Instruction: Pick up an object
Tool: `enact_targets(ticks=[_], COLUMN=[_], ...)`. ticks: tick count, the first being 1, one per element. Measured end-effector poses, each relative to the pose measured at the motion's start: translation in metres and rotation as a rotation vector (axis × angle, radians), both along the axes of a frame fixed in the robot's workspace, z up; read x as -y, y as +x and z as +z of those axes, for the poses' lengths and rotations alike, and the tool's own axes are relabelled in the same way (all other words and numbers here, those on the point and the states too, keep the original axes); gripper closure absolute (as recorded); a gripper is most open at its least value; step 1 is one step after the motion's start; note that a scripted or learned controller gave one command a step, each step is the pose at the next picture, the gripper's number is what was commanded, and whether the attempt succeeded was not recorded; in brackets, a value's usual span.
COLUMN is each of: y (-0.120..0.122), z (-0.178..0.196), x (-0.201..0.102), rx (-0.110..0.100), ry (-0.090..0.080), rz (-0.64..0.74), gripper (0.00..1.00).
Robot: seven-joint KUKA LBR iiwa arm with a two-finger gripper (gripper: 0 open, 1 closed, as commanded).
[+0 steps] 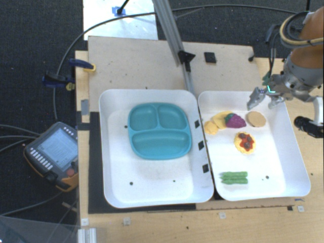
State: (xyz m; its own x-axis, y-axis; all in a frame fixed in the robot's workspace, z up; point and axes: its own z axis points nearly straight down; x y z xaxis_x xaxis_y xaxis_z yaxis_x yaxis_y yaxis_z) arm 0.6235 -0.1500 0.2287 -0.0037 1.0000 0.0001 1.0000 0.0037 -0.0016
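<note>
Surroundings: dark carpet lies all round your table (142, 65), with a teach pendant (53, 153) on the floor off the table's left edge and cables looping past it.
Table: you have a pale board top carrying two shallow white bins side by side, the left bin (114, 186) and the right bin (291, 166), touching along their inner rims.
Left bin: you see a teal divided plate (159, 130) lying flat toward the bin's far half.
Right bin, far half: a yellow piece (217, 122) touches a purple grape-like piece (234, 119); a round tan piece (256, 119) sits just beside them toward the table's right edge.
Right bin, middle: a yellow piece with a red top (245, 142) lies apart from the others (what it models is hard to say).
Right bin, near half: a green bean-like piece (234, 177) lies flat near the bin's near rim.
End effector (263, 99): it hangs over the right bin's far right corner, near the tan piece; you can see the two fingers spread apart with nothing between them.
Arm (304, 49): grey with an orange band, entering from the table's right edge.
</note>
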Motion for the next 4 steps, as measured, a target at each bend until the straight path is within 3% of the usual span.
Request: enact_targets(ticks=[1, 3, 4], y=[0.001, -0.007, -0.005], z=[0.002, -0.117, -0.143], x=[0.000, -0.004, -0.004], rx=[0.004, 0.001, 0.005], ry=[-0.001, -0.001, -0.001], rz=[0.001, -0.003, -0.003], gripper=[0.00, 0.00, 0.00])
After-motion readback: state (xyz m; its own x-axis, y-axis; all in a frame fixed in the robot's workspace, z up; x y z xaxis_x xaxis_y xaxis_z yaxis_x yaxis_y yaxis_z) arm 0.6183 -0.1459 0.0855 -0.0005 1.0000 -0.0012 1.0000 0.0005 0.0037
